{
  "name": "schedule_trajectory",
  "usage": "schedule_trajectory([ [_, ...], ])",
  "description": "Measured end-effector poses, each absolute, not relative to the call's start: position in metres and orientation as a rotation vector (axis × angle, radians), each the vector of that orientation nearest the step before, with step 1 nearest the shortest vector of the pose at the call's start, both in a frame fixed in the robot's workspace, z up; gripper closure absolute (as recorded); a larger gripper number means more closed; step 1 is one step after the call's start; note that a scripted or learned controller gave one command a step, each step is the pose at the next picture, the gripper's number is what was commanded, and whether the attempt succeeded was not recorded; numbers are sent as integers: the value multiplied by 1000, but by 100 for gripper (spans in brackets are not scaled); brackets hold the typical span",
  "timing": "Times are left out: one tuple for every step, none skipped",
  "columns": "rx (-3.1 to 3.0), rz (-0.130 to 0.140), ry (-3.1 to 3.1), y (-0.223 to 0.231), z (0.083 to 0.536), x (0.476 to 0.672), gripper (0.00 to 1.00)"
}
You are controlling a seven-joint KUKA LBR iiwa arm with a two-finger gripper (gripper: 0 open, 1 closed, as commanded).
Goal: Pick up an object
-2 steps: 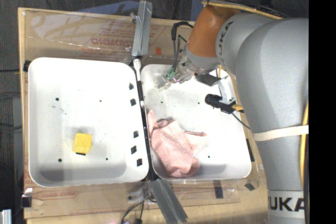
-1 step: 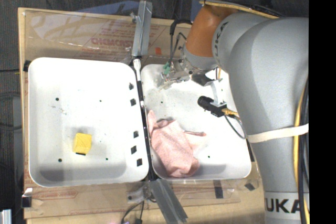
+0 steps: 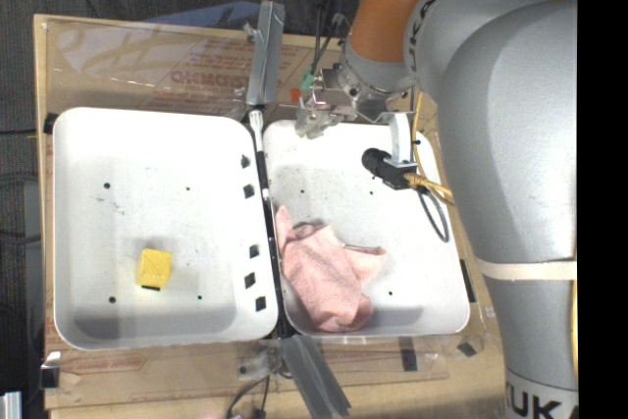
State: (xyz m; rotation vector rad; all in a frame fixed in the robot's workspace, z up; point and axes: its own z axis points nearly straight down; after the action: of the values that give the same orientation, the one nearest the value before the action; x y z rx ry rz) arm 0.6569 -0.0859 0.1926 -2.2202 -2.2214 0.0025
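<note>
Plainly, the crumpled pink cloth (image 3: 329,278) lies by the near left corner of the right white bin (image 3: 424,307), straight along that bin's left edge from the gripper (image 3: 316,118) at its far left corner, whose grip width I cannot tell.

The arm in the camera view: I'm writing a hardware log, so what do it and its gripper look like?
The bulky, rounded grey arm has a glossy orange band above the wrist and black KUKA lettering on its casing. The small two-finger gripper is bare silver metal with tiny green and red fittings.
</note>
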Motion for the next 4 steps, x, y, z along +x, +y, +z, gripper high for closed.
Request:
schedule_trajectory([
  [-2212, 4, -2228, -85, 203, 657, 100],
  [-2205, 7, -2234, -84, 212, 658, 100],
  [-2199, 9, -2239, -84, 222, 658, 100],
  [-2193, 11, -2244, -84, 231, 658, 100],
])
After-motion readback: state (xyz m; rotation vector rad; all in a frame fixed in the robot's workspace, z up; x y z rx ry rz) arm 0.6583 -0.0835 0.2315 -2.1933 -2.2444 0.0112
